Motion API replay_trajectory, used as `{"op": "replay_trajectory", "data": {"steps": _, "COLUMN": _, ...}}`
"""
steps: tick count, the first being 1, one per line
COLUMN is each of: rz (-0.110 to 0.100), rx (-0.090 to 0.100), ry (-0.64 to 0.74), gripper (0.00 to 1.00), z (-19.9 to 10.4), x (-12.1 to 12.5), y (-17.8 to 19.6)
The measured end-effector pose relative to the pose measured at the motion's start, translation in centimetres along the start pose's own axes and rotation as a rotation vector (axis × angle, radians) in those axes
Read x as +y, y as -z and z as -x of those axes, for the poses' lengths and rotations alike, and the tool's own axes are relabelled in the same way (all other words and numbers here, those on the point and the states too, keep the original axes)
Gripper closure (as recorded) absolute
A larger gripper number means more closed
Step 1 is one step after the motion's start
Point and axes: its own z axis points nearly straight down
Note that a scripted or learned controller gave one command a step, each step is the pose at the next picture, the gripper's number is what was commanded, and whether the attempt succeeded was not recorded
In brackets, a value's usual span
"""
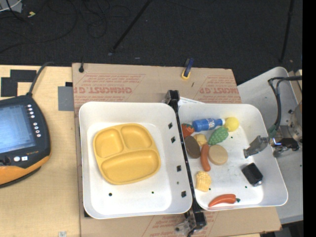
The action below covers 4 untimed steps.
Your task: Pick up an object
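Two upside-down "CHEMCAST GP" prints on cardboard (148, 85); pincer (256, 147) state beyond telling.

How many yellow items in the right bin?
3: a lemon at the top beside the blue bottle, a corn cob low on the left, and a small pale-yellow piece mid-pile. Others may be hidden underneath.

The arm (291, 132) is cut off at the right edge, and the handheld screen (19, 137) at the left.
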Motion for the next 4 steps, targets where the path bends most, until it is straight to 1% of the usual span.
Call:
{"op": "replay_trajectory", "data": {"steps": 1, "rz": -0.002, "rx": 0.001, "ry": 0.0, "gripper": 1.0, "z": 0.1, "x": 0.0, "y": 1.0}}
{"op": "replay_trajectory", "data": {"steps": 2, "rz": -0.007, "rx": 0.004, "ry": 0.005, "gripper": 1.0, "z": -7.3, "x": 0.6, "y": -5.8}}
{"op": "replay_trajectory", "data": {"steps": 3, "rz": 0.003, "rx": 0.002, "ry": 0.007, "gripper": 1.0, "z": -14.8, "x": 1.3, "y": -0.5}}
{"op": "replay_trajectory", "data": {"steps": 4, "rz": 0.004, "rx": 0.002, "ry": 0.006, "gripper": 1.0, "z": -19.5, "x": -0.5, "y": 5.6}}
